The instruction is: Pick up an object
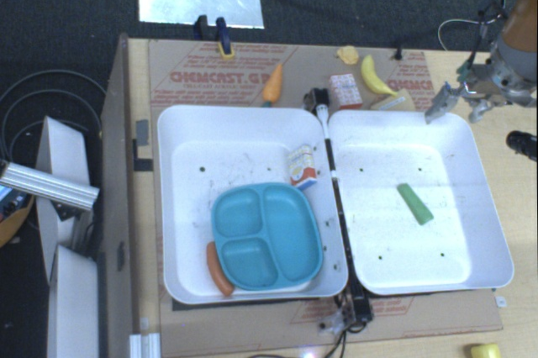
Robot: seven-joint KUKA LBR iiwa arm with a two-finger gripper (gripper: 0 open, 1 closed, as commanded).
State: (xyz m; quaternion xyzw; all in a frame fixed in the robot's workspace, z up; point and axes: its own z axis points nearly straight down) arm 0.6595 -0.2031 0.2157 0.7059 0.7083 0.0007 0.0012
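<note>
Approach step: gripper (456,102) spread wide, holding nothing, above right bin (483,180) far corner. Next: descend onto green block (414,203) mid-bin.

Block (414,203) in right bin (483,180) (alone)

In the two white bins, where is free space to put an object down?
Right bin: bare floor all around the green block, widest toward its near edge. Left bin: a free strip behind the blue tray; crowded near the sausage and small carton.
</note>
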